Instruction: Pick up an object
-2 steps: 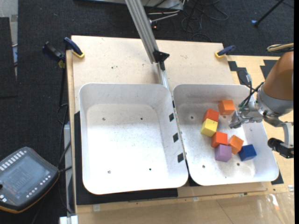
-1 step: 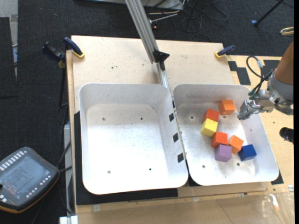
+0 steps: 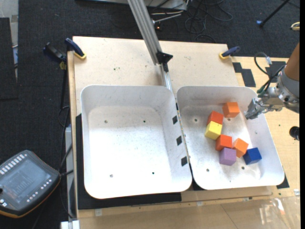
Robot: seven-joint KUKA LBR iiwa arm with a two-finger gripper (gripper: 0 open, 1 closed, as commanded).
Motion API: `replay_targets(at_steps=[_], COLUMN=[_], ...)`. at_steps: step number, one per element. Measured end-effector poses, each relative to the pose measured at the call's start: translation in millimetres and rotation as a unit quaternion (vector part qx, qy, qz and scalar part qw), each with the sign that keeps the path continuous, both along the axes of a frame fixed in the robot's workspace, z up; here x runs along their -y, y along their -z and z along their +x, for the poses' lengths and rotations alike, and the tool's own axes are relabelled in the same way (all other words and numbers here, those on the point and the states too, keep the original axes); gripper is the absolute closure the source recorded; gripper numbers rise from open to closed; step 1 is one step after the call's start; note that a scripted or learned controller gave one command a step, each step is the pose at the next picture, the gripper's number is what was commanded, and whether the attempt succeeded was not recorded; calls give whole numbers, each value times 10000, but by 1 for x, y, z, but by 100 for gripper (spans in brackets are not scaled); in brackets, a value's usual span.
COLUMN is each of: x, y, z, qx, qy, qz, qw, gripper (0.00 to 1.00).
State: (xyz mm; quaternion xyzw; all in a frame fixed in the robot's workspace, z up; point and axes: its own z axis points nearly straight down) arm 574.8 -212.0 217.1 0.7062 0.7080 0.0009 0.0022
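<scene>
Over the right bin's (image 3: 267, 132) far right wall we see the gripper (image 3: 252, 111) hanging just beside the rim, with nothing between its fingers; whether they are spread or pressed together we cannot tell at this size.

The objects to pick lie in that bin: an orange cube (image 3: 231, 109) nearest the gripper, then a red-orange cube (image 3: 216, 117), a yellow cube (image 3: 213, 130), another orange pair (image 3: 232, 144), a purple cube (image 3: 228, 156) and a blue cube (image 3: 252, 155).

We judge the main risks to be these: the cubes in the middle touch, so fingers may land on two at once or push them apart, and a descent this close to the wall could clip the rim.

We can read no labels or writing; the pendant (image 3: 26, 180) at the near left is too small to make out.
</scene>
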Motion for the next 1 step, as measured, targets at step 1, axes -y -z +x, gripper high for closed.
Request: replay_targets(at_steps=[1], x=[-58], y=[-5], z=[12], qx=[-7], qy=[-32], qz=[18], qw=[10000], gripper=[100])
